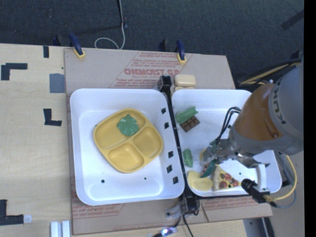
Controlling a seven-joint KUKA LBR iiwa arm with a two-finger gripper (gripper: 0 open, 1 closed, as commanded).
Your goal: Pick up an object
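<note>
My gripper (211, 163) hangs low over the front part of the right bin (217, 105), under the orange-banded wrist (256, 115). Right around it lie a pale yellow piece (197, 182), a pizza slice toy (226, 180) and a small green piece (188, 157). Something dark green and yellow sits right at the fingertips; whether it is held is unclear. Farther back in the same bin are a green block (187, 115) and a brown chocolate-like piece (189, 124). The left bin (81, 147) holds a yellow divided plate (140, 149) with a green leaf (129, 125) on it.
A black divider strip (171, 132) runs between the two bins. A cream-coloured block (185, 81) lies on the cardboard behind the right bin. Blue clamps (75, 45) hold the cardboard at the back. A yellow cable (284, 195) loops at the front right.
</note>
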